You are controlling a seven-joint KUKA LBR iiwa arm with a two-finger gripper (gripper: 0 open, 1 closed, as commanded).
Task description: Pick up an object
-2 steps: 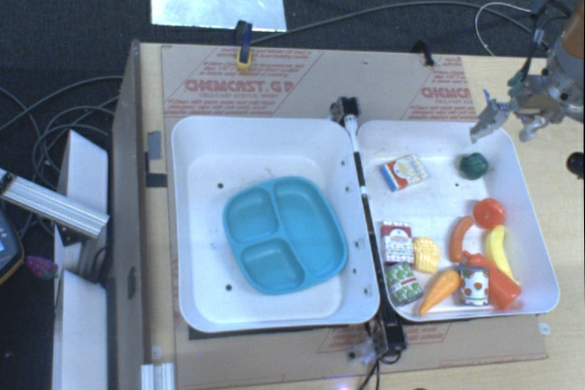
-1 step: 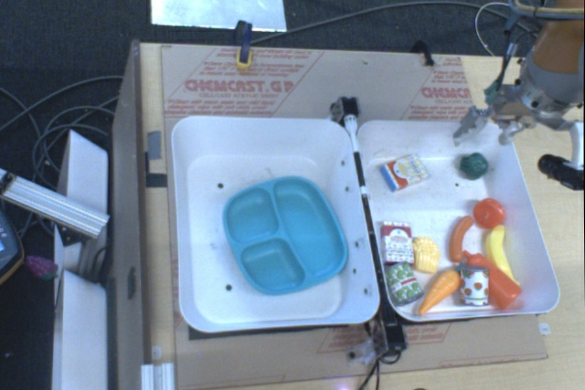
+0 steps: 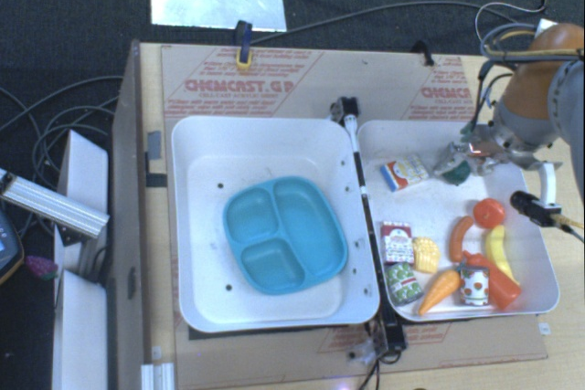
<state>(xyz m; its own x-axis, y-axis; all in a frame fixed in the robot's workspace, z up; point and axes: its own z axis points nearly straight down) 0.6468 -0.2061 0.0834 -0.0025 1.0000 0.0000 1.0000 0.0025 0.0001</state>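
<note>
Grey arm's gripper (image 3: 460,162) low in right bin (image 3: 548,292), beside small box (image 3: 404,172); box lies left of jaws, long side tilted. Jaws' state: cannot tell.

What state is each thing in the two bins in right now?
Blue tray: flat in left bin, compartments bare.
Hand: low in right bin, far end.
Small box: lying flat, beside hand.
Red carton: lying flat.
Corn: lying against carton.
Carrot: lying, tip toward near corner.
Tomato: resting free.
Banana: lying among the toys.
</note>
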